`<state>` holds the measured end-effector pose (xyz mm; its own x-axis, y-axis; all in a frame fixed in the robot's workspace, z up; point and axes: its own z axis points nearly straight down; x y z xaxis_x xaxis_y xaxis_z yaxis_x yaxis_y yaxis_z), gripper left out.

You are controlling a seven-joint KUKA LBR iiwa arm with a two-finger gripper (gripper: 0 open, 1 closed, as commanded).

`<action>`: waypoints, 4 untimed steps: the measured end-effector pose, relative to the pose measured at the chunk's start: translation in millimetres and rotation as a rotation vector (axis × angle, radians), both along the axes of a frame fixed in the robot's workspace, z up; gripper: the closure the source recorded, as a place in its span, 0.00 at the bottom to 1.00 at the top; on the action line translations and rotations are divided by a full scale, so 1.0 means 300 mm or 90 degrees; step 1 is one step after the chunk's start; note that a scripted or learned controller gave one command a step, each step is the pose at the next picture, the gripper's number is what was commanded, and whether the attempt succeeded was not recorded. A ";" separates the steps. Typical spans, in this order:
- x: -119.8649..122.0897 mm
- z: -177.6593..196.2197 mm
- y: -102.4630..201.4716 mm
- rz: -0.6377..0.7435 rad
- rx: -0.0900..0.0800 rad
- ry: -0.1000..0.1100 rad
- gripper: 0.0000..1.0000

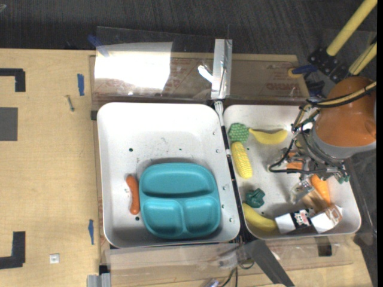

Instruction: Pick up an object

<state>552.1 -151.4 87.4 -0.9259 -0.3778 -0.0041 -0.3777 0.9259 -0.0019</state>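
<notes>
Down over the right bin (353,217) the arm (347,121) is seen, its orange band at about three o'clock of the view, with the gripper (308,172) lowered among the clutter; whether the jaws are released or clenched cannot be told, hidden as they are by the wrist and its cables. Just beside the gripper, at its five o'clock, an orange carrot (321,189) is lying, and below that a brown-and-white packet (311,218) is pressed against the bin's near wall. A yellow banana (268,136) is found at the bin's twelve o'clock, with a green piece (238,131) and a corn cob (241,159) at ten o'clock. A dark green toy (255,197) and a second yellow fruit (258,218) are crowded at seven o'clock. In the left bin (119,130) a teal divided tray (178,200) is set at six o'clock, an orange sausage-like piece (133,194) just beside it at nine o'clock. The tabletop (42,160) is seen at far nine o'clock.
</notes>
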 end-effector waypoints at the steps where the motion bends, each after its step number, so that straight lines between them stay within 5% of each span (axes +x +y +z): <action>1: -0.030 0.000 -0.146 0.062 0.001 -0.003 0.00; 3: -0.142 0.002 -0.169 0.034 0.000 -0.004 0.00; 4: 0.033 0.002 -0.017 0.007 0.001 -0.003 0.00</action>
<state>562.1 -156.5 88.0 -0.9214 -0.3885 -0.0097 -0.3885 0.9214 -0.0020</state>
